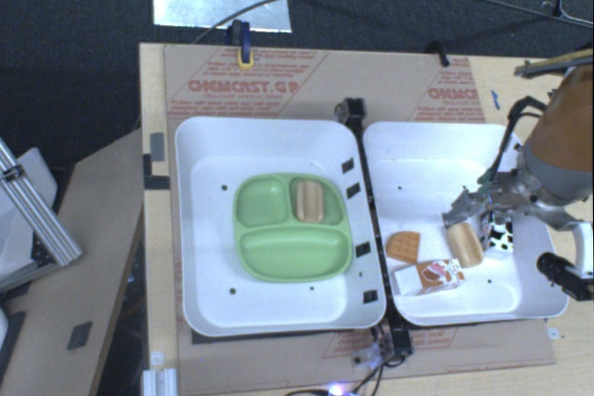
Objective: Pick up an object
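In the right bin (pixel 436 148) lie a tan bread roll (pixel 464 245), a round brown waffle-like cookie (pixel 403 246) and a red-and-white packet (pixel 436 274). A small black-and-white object (pixel 502 237) sits just right of the roll. My gripper (pixel 475 214) reaches in from the right and hovers at the roll's upper end, partly covering the black-and-white object. The view does not show anything held in it.
The left bin (pixel 200 199) holds a green divided plate (pixel 288 250) with a tan hot-dog-like bun (pixel 308 200) in its upper right compartment. A black divider with clips (pixel 364 199) runs between the bins. The arm's body (pixel 566 144) overhangs the right bin's far right side.
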You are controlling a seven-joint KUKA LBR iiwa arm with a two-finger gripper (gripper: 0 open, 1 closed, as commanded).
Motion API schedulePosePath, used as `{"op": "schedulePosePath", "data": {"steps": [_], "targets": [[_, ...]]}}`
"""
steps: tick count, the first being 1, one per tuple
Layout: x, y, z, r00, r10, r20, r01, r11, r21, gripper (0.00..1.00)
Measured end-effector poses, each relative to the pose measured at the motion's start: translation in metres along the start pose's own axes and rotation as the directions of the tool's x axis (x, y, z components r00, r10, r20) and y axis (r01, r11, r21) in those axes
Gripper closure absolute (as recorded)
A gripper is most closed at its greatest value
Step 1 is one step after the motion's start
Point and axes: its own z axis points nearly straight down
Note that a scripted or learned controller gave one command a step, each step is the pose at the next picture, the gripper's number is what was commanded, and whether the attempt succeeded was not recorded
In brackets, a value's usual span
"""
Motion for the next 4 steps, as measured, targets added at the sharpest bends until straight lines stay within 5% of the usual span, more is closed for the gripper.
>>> {"op": "schedulePosePath", "data": {"steps": [1,3,4], "targets": [[0.000,0.003,-0.006,1.000,-0.003,0.002,0.003,1.000,-0.012,0.00],[0.002,0.005,0.099,1.000,0.000,0.001,0.000,1.000,-0.008,0.00],[0.001,0.008,0.104,1.000,0.000,0.003,0.000,1.000,-0.017,0.00]]}}
